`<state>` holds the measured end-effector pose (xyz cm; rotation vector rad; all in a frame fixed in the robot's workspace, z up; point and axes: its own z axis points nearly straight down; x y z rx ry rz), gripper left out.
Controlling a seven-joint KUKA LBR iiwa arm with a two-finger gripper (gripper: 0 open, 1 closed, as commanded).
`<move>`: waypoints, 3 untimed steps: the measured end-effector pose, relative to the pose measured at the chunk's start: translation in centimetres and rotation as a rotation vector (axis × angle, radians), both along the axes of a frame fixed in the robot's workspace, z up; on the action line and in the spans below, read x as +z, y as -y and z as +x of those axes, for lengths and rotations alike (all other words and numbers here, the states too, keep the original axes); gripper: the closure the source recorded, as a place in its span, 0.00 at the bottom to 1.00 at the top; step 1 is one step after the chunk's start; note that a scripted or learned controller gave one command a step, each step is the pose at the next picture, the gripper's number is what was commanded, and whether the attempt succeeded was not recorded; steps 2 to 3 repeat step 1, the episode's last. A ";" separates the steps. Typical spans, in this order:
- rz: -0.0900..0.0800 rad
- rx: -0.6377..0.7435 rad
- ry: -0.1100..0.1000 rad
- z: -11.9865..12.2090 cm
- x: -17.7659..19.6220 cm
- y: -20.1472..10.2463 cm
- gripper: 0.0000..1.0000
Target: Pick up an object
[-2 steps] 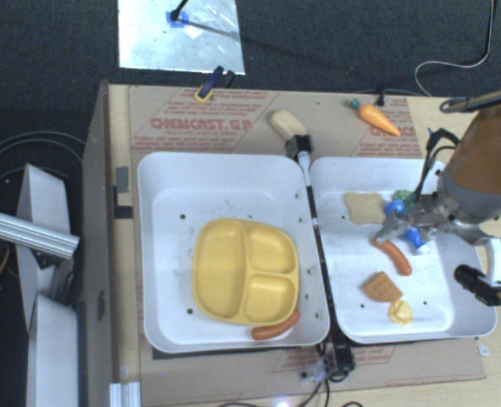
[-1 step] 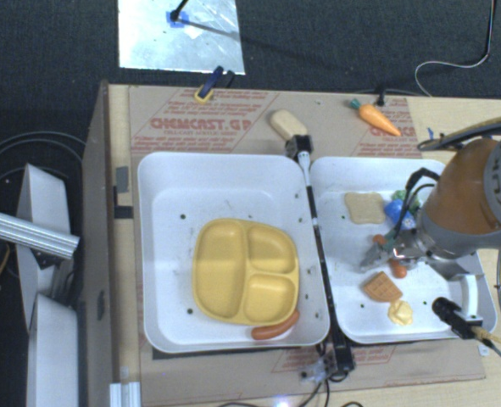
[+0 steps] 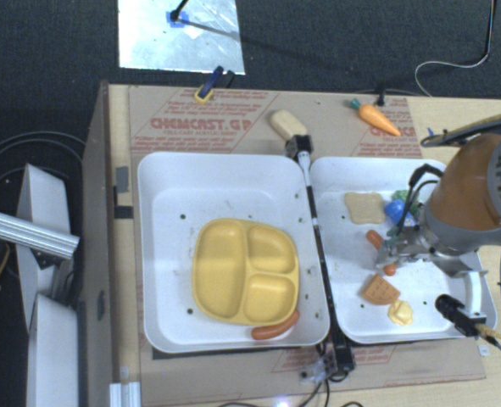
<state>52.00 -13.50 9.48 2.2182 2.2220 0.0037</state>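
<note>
From above, the gripper hangs low in the right bin, near its centre, apparently seeking the small orange piece just beneath. Whether it is spread or pinching, I cannot tell.

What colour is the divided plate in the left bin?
Yellow; the divided plate shows best in the camera view.

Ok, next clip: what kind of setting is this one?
Probably a lab bench set up for robot picking trials: two white bins side by side on cardboard, toy food such as a carrot and a yellow divided plate, and the grey-and-orange arm reaching in.
</note>
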 end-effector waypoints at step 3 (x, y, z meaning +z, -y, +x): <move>0.000 0.003 0.002 3.3 9.1 -5.5 1.00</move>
